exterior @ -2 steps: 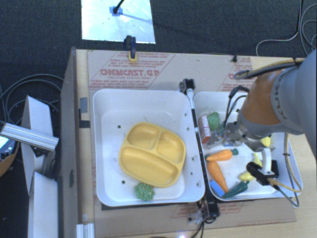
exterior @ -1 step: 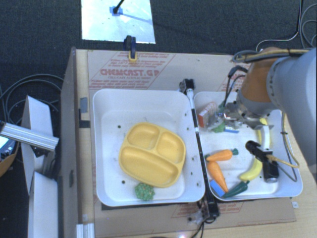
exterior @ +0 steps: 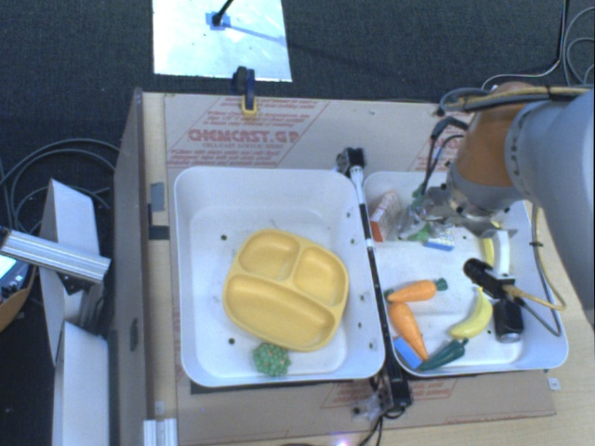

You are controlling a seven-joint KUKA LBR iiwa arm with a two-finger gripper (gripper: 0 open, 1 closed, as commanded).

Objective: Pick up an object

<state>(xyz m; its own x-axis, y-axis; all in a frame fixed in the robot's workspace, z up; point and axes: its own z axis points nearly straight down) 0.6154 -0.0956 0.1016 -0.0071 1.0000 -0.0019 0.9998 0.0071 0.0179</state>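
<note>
From the one camera above the bench, the arm [exterior: 521, 147] reaches in from the right and bends down over the far end of the right bin [exterior: 548, 347], with the gripper [exterior: 429, 214] low among a small clutter near the bin's back left corner. I cannot tell how the pincer stands, since the wrist hides it. My reading is that this is the reach-and-close step of the pick, with nothing lifted yet. Things lying in that bin include two carrots [exterior: 414, 292], a banana [exterior: 474, 318], a green pepper [exterior: 444, 354], a blue piece [exterior: 437, 243] just beside the gripper, and a small orange and white tube [exterior: 378, 216] near the divider. The likely target is whatever sits under the wrist, though it is too hidden to name. The next move calls for a firm close on one item and a straight lift clear of the bin wall without dragging its neighbours. The left bin [exterior: 200, 249] holds a yellow divided tray [exterior: 286, 288] and a green lump [exterior: 271, 360] at its near edge. Both bins rest on a cardboard sheet [exterior: 270, 128] over dark carpet [exterior: 74, 54], with cables [exterior: 37, 170] on the left and a pale square [exterior: 221, 26] on the floor beyond.
</note>
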